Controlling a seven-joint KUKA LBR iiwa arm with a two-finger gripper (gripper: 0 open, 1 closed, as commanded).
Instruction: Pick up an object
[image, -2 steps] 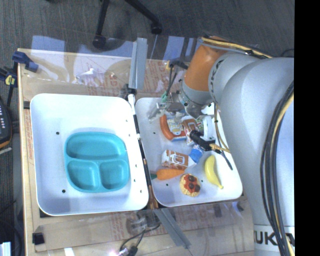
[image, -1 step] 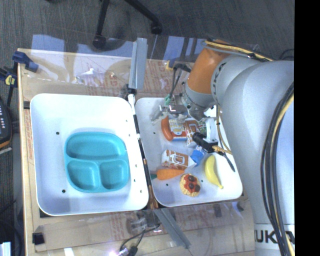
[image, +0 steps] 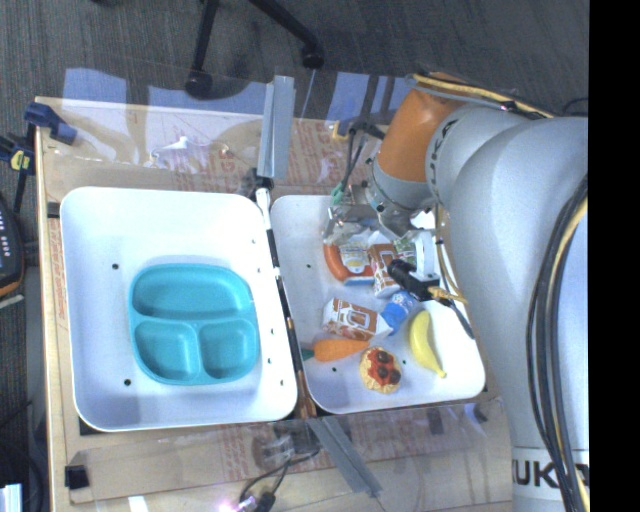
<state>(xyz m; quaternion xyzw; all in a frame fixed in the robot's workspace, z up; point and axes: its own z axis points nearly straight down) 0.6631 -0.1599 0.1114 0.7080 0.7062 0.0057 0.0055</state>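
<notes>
Pincer (image: 352, 222) of the grey arm (image: 500, 190) is low over the upper part of the right bin (image: 300, 230), a little right of the frame's centre, under the orange band (image: 415, 135); whether it is spread or pressed together, one cannot tell, because the wrist covers it. Just below it lie an orange-red sausage-like piece (image: 338, 262) and a brown packet (image: 385, 268), close to each other. Lower in the same bin there is a small brown and white carton (image: 350, 318), a blue item (image: 398, 310) just beside it, a carrot (image: 340, 349), a round pastry with red topping (image: 381, 369) and a yellow banana (image: 426, 342) near the right wall. The left bin (image: 90, 230), in the left half of the frame, carries a turquoise tray with three compartments (image: 192, 322). Both bins stand side by side on the worktop (image: 150, 150).
</notes>
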